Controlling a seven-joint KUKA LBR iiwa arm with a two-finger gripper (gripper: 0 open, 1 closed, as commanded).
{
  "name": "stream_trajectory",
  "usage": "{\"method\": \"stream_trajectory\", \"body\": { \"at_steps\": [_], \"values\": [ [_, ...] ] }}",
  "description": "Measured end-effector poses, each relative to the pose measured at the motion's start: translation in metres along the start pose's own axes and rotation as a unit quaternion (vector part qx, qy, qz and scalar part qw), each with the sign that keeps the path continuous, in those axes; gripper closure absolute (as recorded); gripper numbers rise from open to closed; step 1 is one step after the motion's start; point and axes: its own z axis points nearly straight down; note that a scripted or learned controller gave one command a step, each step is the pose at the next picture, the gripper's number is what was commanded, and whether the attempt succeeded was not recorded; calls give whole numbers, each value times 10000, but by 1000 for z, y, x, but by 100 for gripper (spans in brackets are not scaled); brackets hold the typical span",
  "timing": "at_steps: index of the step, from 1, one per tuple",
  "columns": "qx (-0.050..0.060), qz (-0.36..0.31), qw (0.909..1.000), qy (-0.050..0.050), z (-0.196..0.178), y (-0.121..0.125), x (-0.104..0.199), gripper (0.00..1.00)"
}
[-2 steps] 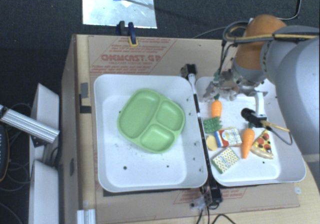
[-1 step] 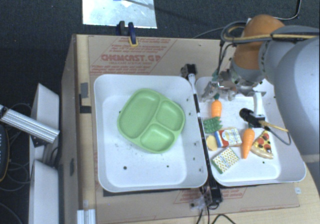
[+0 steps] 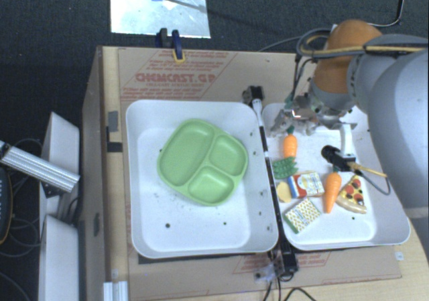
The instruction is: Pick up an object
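Note:
My gripper (image 3: 295,119) hangs over the far left corner of the right bin (image 3: 389,226), just above a small orange carrot (image 3: 289,145) with a leafy green piece (image 3: 284,167) below it. Nearer the front lie a red and white box (image 3: 308,184), a second carrot (image 3: 332,191), a pizza slice (image 3: 353,196), a speckled cracker (image 3: 302,214) and a pale yellow piece (image 3: 283,192). Nothing shows held in the gripper.
The left bin (image 3: 154,226) holds a green divided plate (image 3: 203,161). A black divider rail (image 3: 265,152) runs between the bins. The grey arm (image 3: 392,105) with its orange band (image 3: 343,58) covers the right bin's far right side.

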Motion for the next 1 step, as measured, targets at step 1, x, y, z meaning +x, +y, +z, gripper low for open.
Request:
{"method": "stream_trajectory", "body": {
  "at_steps": [1],
  "values": [
    [1, -2, 10000, 0, 0, 0, 0, 0]
  ]
}}
